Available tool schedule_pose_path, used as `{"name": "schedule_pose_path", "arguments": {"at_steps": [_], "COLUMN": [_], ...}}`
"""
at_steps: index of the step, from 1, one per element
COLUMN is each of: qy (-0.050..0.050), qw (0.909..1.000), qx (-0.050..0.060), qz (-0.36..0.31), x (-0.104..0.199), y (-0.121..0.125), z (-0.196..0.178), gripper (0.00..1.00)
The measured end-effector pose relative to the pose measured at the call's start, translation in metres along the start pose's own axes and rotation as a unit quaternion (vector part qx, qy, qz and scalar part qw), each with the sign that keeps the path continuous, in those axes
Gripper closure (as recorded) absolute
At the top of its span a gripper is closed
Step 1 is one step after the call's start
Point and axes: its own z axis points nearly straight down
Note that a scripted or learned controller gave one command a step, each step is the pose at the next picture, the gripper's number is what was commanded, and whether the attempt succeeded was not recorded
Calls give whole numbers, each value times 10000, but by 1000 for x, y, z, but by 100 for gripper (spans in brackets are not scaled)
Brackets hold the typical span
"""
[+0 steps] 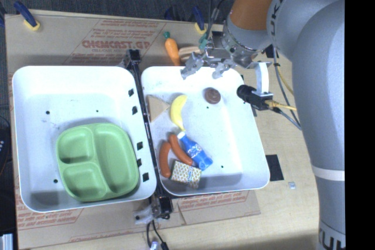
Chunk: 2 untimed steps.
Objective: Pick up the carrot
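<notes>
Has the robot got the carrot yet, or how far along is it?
Not yet. The carrot lies on the cardboard just outside the right bin, beyond its far rim, with nothing gripping it. The gripper hangs open over that bin's far edge, just right of the carrot, with nothing between its fingers. Left to do: move over the carrot, close on it and lift.

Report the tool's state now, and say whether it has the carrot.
Two-finger tool: open, holding nothing, above the far rim of the right white bin. Small orange carrot: on the bench beyond that bin, apart from the tool.
</notes>
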Motion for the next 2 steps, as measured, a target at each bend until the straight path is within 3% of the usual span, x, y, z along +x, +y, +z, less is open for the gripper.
{"name": "schedule_pose_path", "arguments": {"at_steps": [1,2], "qy": [-1,2], "qw": [9913,9655], "qx": [-6,-3], "qz": [1316,2604], "x": [17,9], "y": [16,16], "z": [-36,-35], "gripper": [0,0]}}
